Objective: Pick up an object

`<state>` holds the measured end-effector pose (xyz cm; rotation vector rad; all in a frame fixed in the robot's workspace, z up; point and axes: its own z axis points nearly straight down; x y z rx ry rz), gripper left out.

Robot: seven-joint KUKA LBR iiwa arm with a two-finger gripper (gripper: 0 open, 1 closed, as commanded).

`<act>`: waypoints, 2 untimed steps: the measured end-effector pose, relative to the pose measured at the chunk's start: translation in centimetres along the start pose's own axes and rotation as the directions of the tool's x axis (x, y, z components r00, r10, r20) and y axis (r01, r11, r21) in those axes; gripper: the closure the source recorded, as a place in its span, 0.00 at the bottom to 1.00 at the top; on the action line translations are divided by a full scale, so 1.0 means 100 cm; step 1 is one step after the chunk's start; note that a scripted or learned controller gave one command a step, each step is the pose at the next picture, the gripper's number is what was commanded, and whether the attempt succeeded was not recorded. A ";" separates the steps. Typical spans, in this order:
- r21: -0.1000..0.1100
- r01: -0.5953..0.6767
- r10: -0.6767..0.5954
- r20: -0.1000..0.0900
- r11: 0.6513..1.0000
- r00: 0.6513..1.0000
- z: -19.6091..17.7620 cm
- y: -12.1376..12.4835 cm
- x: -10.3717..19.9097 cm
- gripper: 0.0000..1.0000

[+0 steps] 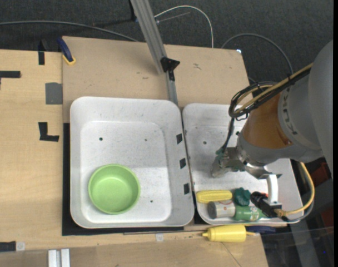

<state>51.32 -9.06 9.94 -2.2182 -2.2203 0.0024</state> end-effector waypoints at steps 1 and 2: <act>-0.006 0.000 0.000 0.002 1.000 1.000 -0.059 -0.004 -0.007 1.00; -0.006 0.001 -0.001 0.002 1.000 1.000 -0.109 -0.003 -0.006 1.00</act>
